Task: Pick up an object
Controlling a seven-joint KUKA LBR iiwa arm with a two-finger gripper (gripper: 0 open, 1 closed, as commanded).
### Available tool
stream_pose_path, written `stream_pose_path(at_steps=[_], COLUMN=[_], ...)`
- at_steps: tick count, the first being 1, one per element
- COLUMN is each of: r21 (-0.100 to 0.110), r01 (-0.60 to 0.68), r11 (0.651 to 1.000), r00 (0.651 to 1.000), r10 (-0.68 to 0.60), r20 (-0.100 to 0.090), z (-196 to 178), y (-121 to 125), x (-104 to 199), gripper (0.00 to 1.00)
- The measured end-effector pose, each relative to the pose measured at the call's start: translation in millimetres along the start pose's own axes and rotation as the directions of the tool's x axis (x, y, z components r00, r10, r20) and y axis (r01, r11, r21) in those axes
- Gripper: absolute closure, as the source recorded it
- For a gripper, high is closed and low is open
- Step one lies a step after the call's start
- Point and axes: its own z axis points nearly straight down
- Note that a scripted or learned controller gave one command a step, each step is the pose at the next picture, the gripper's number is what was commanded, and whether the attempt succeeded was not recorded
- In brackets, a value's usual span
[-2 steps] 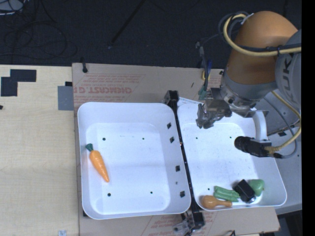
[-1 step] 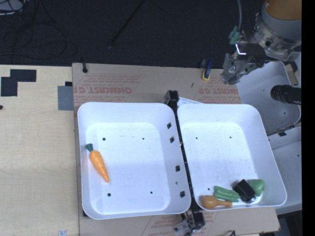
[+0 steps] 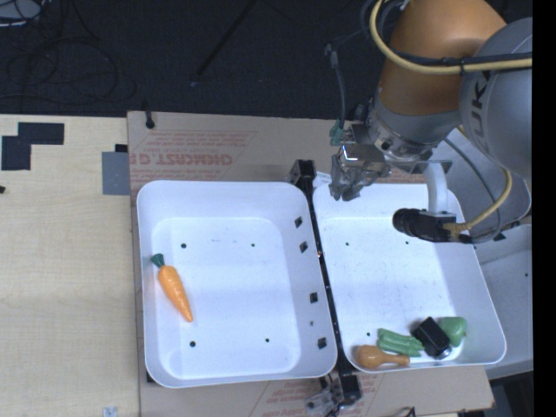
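An orange toy carrot [image 3: 175, 291] with a green top lies at the left side of the left bin [image 3: 226, 200]. In the right bin [image 3: 473, 276], near its front right corner, sit a green bean-like piece [image 3: 399, 342], a small black block [image 3: 431, 336], a green rounded piece [image 3: 453, 327] and an orange-tan pear-shaped piece [image 3: 380, 357]. My gripper [image 3: 347, 183] hangs above the back left corner of the right bin, far from these objects. Nothing shows between its fingertips.
A black divider with clips [image 3: 314, 268] runs between the two bins. A black cylindrical part [image 3: 424, 224] sticks out over the right bin's back right area. Cardboard [image 3: 226, 146] lies under the bins, with a light wooden bench [image 3: 61, 276] to the left.
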Motion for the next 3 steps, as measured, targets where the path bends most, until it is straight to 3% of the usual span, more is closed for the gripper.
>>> stream_pose_path(at_steps=[1, 2, 3], r21=[-0.026, -0.003, -0.02], r01=[0.004, -0.005, 0.008], r11=[1.0, 1.0, 1.0], r00=[1.0, 1.0, 1.0], r10=[-0.004, 0.005, -0.008], r20=[-0.002, 0.002, -0.005], z=[-117, -17, -94], y=[29, 40, 40], x=[70, 52, 158], gripper=[1.0, 1.0, 1.0])
